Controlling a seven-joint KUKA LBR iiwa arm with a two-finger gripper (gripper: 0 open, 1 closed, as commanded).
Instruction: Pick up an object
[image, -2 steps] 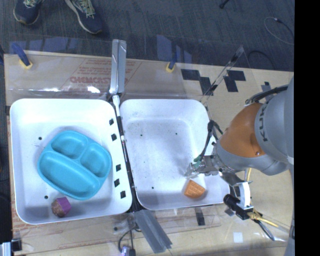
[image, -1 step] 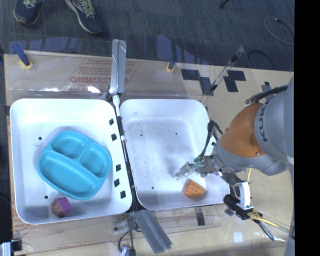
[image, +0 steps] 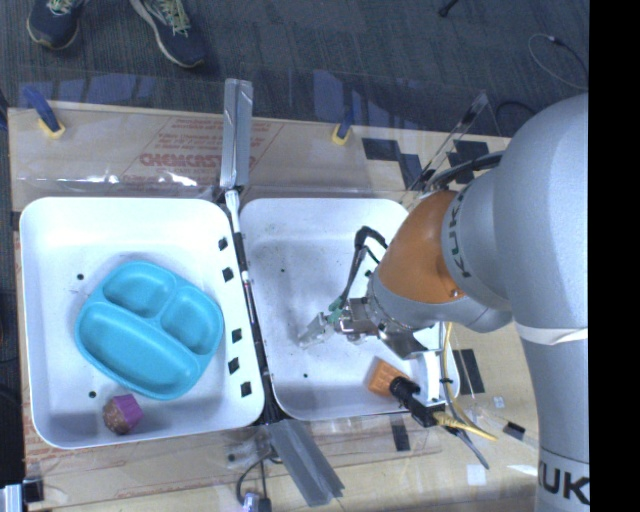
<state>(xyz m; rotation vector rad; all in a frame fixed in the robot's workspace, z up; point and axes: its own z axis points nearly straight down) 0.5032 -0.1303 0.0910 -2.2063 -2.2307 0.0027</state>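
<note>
Grey two-finger gripper lowered into the right shallow white plastic bin.
Whether it is clenched or released cannot be told; small orange block lies near.

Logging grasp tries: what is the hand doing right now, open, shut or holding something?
Hand: low over the right bin; open or shut cannot be told.

One fixed camera looks down at a slant on both white bins, the arm entering from the right.
</note>
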